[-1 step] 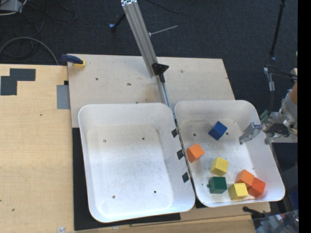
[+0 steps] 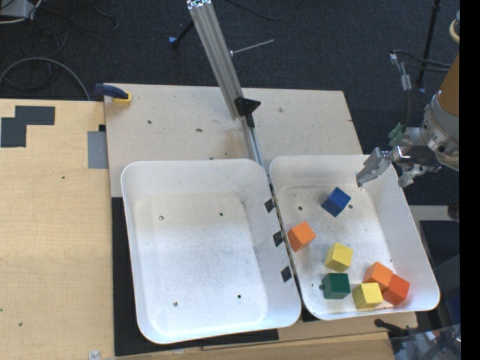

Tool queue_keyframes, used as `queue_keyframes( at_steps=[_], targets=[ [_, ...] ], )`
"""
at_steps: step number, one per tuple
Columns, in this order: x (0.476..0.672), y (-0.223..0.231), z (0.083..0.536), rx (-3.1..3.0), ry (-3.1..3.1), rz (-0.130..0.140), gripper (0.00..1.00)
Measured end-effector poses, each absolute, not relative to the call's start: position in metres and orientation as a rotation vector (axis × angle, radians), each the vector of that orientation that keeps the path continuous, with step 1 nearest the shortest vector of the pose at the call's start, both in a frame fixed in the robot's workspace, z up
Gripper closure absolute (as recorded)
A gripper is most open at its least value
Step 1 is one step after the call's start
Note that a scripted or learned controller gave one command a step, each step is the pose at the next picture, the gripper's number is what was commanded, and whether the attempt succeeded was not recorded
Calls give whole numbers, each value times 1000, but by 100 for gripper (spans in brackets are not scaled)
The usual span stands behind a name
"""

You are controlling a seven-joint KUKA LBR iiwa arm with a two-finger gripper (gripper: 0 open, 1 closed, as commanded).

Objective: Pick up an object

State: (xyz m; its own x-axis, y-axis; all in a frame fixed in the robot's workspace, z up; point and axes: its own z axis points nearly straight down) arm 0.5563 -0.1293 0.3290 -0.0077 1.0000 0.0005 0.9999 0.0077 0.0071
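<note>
Fingers (image 2: 373,169) on the gripper (image 2: 390,165): you cannot tell their spread; one grey finger shows, nothing visibly gripped. You see the gripper at frame right, above the right bin (image 2: 409,216) upper rim. Below-left of it lies the blue cube (image 2: 336,201). Lower down sit the orange cube (image 2: 301,235), yellow cube (image 2: 339,256) and green cube (image 2: 336,285).

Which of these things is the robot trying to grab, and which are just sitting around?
For the job:
gripper
blue cube
orange cube
yellow cube
green cube
the yellow, orange and red cubes bunched in the right bin's near corner

Just lying about:
left bin
slanted metal rail
blue-handled clamp
</note>
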Motion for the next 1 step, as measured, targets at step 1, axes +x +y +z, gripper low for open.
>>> queue_keyframes(
  at_steps=[1],
  targets=[
    [538, -155, 384, 2220, 2217, 2, 0]
  ],
)
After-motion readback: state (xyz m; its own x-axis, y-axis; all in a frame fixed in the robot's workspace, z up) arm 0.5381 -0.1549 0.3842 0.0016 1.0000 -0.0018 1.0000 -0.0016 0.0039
